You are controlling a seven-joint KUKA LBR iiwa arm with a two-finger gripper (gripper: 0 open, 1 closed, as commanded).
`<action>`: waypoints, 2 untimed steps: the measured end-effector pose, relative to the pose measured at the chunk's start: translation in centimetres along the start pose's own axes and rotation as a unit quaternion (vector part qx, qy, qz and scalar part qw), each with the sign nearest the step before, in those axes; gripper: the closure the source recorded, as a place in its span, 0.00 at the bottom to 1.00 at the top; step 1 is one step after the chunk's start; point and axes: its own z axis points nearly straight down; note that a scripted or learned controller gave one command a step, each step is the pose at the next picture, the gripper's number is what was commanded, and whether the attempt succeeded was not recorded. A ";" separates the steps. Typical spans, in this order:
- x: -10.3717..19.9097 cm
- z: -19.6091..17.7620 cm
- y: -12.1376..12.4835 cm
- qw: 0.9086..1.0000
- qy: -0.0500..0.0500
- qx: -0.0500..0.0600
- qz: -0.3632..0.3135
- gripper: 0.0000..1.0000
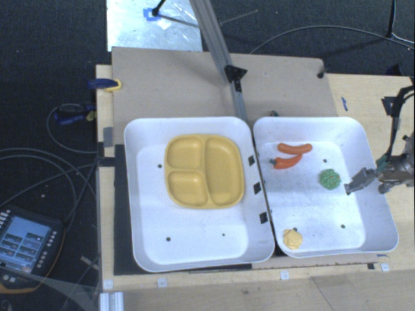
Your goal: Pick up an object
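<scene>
In the right bin (373, 173), an orange sausage (295, 148) and a red-orange carrot (287, 162) are laid side by side near the far wall. A green ball (329, 179) is seen mid-bin; a yellow toy (293, 239) rests in the near left corner.

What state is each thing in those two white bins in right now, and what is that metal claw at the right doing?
Yellow plastic three-compartment plate: flat in the left white bin.
Orange sausage: lying in the right white bin, untouched.
Red-orange chili-shaped toy: lying just below the sausage.
Green bumpy ball: resting loose.
Small yellow toy: near the front corner.
Gripper: beside the ball, holding nothing.
</scene>
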 end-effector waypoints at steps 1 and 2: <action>-0.8 4.8 -0.5 1.000 0.000 0.000 0.000 0.00; -0.8 9.0 -0.3 1.000 0.000 0.000 0.000 0.00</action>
